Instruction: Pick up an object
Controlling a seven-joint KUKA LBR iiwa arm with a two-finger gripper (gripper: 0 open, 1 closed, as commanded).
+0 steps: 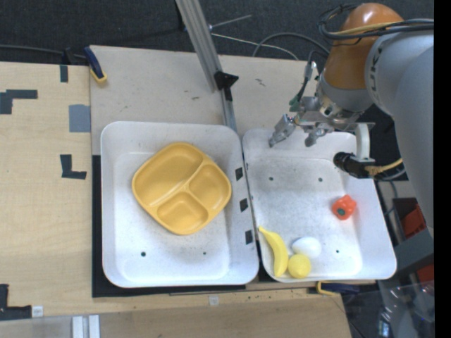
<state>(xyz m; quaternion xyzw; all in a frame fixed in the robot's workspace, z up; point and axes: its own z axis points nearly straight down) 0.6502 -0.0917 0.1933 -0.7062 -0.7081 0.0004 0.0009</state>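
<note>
On my screen, a yellow divided plate point(182, 187) sits in the left bin point(116, 189). In the right bin point(366, 255), a banana point(275, 251), a white egg-shaped object point(307, 246) and a yellow ball point(299, 265) cluster at the near edge, with an orange-red object point(344, 208) apart. The gripper point(291, 136) hangs spread and empty above that bin's far rim.

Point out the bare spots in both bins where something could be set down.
Right bin: bare floor across the middle, between the tool and the banana. Its near edge is crowded: banana, white egg, lemon. Left bin: a bare strip below the yellow divided plate.
</note>
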